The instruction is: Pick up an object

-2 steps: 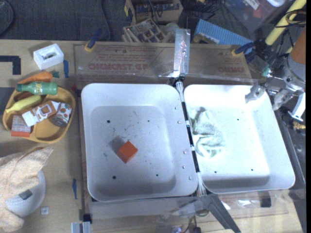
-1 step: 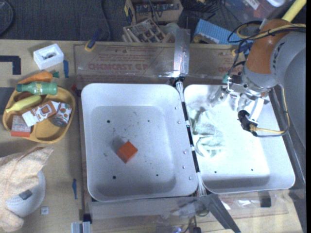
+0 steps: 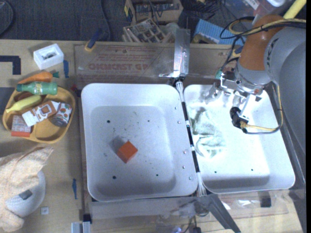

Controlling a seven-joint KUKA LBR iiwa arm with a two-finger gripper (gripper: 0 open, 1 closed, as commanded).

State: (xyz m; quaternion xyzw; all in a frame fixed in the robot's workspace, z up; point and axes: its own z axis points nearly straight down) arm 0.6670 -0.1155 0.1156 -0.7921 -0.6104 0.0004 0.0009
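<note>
An orange block (image 3: 127, 151) lies in the left bin (image 3: 97, 106), a little left of its middle, with a grey shadow beside it. A crumpled pale cloth (image 3: 206, 131) rests against the left side of the right bin (image 3: 272, 164). My gripper (image 3: 219, 95) hangs over the far left part of the right bin, just above and to the right of the cloth's upper end. Nothing shows in its grip. The arm's orange band (image 3: 256, 48) sits above the wrist.
A yellow bowl (image 3: 48, 132) of toy food stands left of the bins, with a cloth and a white box near it. A metal divider (image 3: 187, 130) separates the bins. A yellow-black cable (image 3: 252, 127) loops from the wrist over the right bin.
</note>
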